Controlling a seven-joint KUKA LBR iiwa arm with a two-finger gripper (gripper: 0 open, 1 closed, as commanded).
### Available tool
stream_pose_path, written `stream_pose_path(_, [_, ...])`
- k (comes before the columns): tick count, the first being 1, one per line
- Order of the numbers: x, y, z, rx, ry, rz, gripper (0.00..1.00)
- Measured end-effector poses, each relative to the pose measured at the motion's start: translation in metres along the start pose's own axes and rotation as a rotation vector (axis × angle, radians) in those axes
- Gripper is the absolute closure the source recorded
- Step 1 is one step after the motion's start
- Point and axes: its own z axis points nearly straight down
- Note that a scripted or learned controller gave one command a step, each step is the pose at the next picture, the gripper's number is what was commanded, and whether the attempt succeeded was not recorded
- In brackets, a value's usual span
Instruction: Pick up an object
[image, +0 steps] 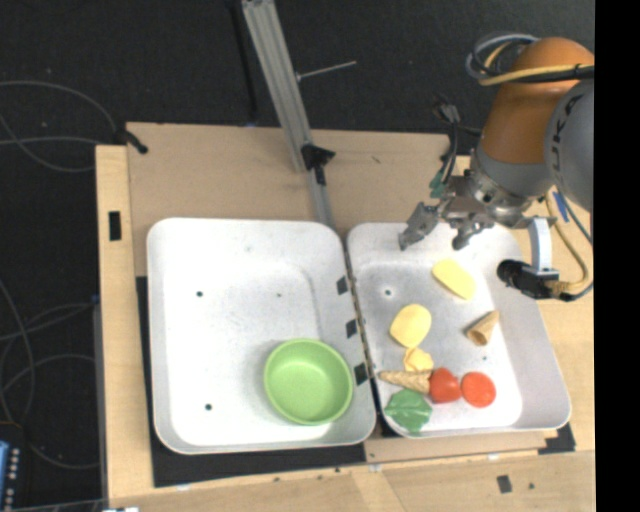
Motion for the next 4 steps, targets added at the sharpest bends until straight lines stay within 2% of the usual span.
stream_pose_path(1, [0.0, 0.0, 0.0, 0.0, 0.0, 0.0, 0.0])
stream_pose_path(3, [-0.002, 0.01, 0.116, 0.006, -0.004, 0.004, 0.0])
stream_pose_path(4, [-0.004, 0.01, 0.135, 0.003, -0.005, 0.005, 0.0])
